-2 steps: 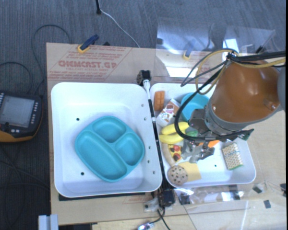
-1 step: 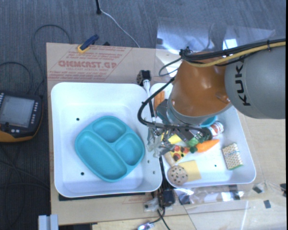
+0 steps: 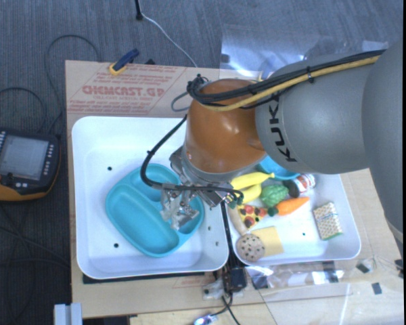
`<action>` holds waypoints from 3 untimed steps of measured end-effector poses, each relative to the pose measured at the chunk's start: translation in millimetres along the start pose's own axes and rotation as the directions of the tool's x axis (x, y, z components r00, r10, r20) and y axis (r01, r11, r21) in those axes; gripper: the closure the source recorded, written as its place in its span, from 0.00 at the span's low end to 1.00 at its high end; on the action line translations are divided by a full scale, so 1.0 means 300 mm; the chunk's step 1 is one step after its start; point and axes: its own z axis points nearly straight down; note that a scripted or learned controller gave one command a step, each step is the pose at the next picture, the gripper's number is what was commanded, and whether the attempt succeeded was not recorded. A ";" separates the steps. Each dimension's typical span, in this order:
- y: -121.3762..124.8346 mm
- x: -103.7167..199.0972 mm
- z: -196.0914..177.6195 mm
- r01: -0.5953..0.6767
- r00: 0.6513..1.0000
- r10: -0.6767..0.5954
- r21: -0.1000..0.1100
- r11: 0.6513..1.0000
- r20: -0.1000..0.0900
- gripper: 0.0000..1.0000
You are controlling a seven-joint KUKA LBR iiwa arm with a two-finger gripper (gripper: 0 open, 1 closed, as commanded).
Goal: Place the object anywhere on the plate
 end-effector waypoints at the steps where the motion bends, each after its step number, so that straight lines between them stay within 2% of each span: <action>1: -0.009 0.003 -0.002 -0.005 1.000 0.005 0.002 1.000 0.000 0.00; 2: -0.006 -0.002 -0.033 -0.004 1.000 0.004 0.003 1.000 0.003 1.00; 3: -0.006 -0.001 -0.032 -0.004 1.000 0.004 0.003 1.000 0.002 0.00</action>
